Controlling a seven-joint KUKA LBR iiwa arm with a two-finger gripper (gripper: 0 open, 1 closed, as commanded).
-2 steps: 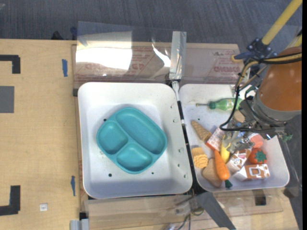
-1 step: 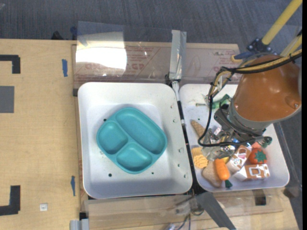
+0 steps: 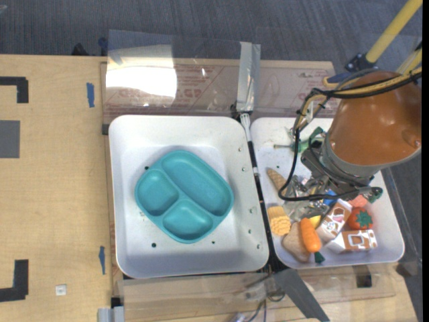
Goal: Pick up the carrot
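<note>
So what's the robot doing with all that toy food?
The robot arm is reaching down over the right bin, which holds a jumble of toy food. The carrot it's after lies near the front of that pile, with nothing holding it. The left bin holds a teal divided plate.

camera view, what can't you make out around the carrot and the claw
- Claw: in the camera view the arm's orange band and dark cables cover it, so its state cannot be told.
- Carrot: the gap between it and the claw is too cluttered to judge contact.
- Toys beside the carrot in the right bin: piled and overlapping, too small to name each.
- Right bin's upper right corner: hidden under the arm.
</note>
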